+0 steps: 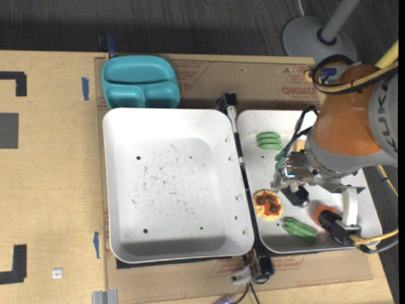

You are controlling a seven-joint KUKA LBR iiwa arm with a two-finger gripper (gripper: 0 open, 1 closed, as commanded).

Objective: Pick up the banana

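My gripper hangs low over the middle of the right bin, on the grey arm with the orange band that reaches in from the right. Just below and left of it lies a round orange and yellow toy food piece. The arm and wrist cover the middle and right part of that bin's floor, so whatever lies under them is hidden.
In the right bin are a green ridged toy at the back, a green pod-like toy at the front and a red-orange piece by the arm. The left bin is next to it. A teal tray stands behind.
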